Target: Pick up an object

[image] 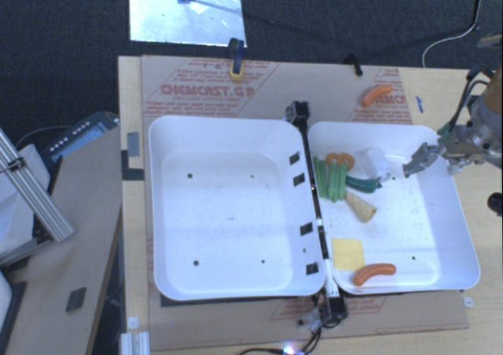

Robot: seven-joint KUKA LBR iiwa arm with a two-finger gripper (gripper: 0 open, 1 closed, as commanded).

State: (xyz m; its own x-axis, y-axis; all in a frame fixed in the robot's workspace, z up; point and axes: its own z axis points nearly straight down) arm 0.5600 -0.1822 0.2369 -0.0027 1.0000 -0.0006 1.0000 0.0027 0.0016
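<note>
— Where's the gripper [418, 161]?

— I see it over the right white bin [460, 247], nothing between its fingers; spread or pressed together, I can't tell.

— Nearest target?

— The small white crumpled object [374, 162], just left of the gripper, beside the green stalks [332, 181].

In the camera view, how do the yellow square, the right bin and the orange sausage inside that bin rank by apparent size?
1. Right bin
2. Yellow square
3. Sausage, longer than the square but thinner, so these two are close.
</note>
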